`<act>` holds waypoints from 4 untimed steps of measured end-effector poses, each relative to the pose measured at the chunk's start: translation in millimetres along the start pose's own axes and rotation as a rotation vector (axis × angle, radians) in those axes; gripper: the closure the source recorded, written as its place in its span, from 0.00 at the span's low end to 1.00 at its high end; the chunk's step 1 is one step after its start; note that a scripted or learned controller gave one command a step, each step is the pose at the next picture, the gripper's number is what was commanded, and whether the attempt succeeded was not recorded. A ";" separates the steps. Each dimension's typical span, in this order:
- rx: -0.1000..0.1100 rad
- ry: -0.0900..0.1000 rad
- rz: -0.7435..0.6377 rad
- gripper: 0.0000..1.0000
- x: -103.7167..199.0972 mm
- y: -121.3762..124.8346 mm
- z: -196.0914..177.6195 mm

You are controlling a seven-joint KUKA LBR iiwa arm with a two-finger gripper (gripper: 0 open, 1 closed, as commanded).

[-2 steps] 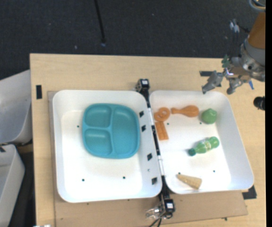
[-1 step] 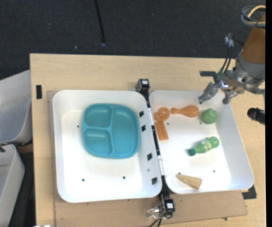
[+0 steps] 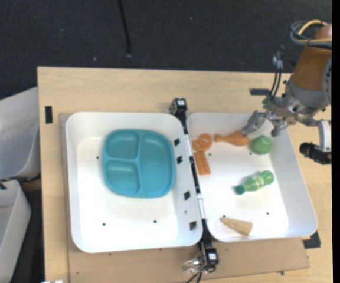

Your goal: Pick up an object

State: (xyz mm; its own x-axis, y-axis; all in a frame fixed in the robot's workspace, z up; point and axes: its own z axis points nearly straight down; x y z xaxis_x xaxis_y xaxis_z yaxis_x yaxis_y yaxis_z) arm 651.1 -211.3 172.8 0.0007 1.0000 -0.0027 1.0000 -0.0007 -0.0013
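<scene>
My gripper [image 3: 265,124] hangs over the far part of the right bin [image 3: 297,208], its two grey fingers spread open with nothing between them. Just below it in the picture lies a green ball [image 3: 261,144], apart from the fingertips. An orange handle-shaped piece [image 3: 231,138] lies to the ball's left, close to the left finger [image 3: 253,123]. Further left are an orange ring [image 3: 202,141] and an orange strip [image 3: 202,163]. A green bottle [image 3: 256,181] lies on its side mid-bin. A tan wedge [image 3: 236,225] rests near the front rim.
The left bin [image 3: 87,223] holds a teal divided plate [image 3: 139,162]. A black-clipped ridge [image 3: 192,175] separates the two bins. The grey arm with its orange band [image 3: 309,63] stands at the far right. A white container [image 3: 7,140] sits off the bench's left side.
</scene>
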 end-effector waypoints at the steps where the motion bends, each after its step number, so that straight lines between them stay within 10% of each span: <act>1: -0.015 -0.009 0.000 0.00 -12.3 -3.2 45.0; 2: -0.025 -0.012 -0.001 1.00 -13.2 -1.0 29.6; 4: -0.007 0.001 -0.004 1.00 -7.2 -4.3 -67.0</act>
State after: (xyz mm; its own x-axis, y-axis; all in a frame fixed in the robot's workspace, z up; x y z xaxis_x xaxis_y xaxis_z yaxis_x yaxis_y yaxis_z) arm 646.9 -218.3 239.8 -0.0033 1.0000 -0.0016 1.0000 0.0033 0.0060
